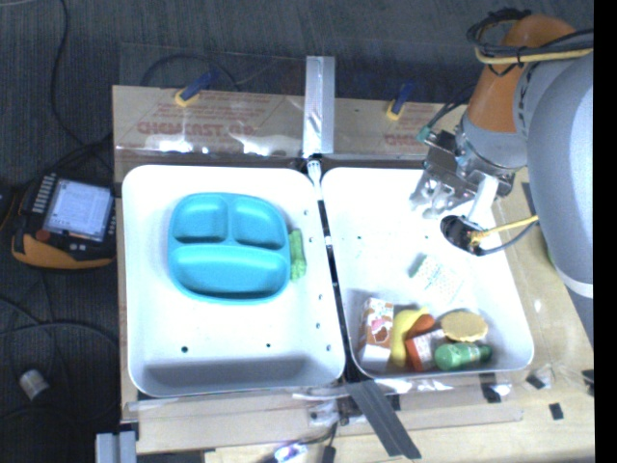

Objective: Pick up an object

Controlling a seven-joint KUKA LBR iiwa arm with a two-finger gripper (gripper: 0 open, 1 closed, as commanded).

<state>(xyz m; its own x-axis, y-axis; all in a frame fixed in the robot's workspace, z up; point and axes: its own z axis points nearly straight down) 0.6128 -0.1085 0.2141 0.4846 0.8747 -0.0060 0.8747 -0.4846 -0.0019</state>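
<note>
My gripper (pixel 436 199) hangs over the far right part of the right bin (pixel 381 215), with nothing between its fingers. The toy food lies in a pile at the bin's near edge, well below the gripper: a white and red carton (pixel 377 323), a yellow banana (pixel 406 328), a red piece (pixel 420 346), a green bottle (pixel 461 356) and a round tan cookie (pixel 464 326). A small grey scrap (pixel 416 265) lies on the bin floor between the gripper and the pile.
The left bin (pixel 154 336) holds a blue divided plate (pixel 230 245) and a green piece (pixel 296 255) against the dividing wall. A black wheel with a yellow cable (pixel 461 230) hangs by the gripper. A handheld device (pixel 67 215) lies left of the bench.
</note>
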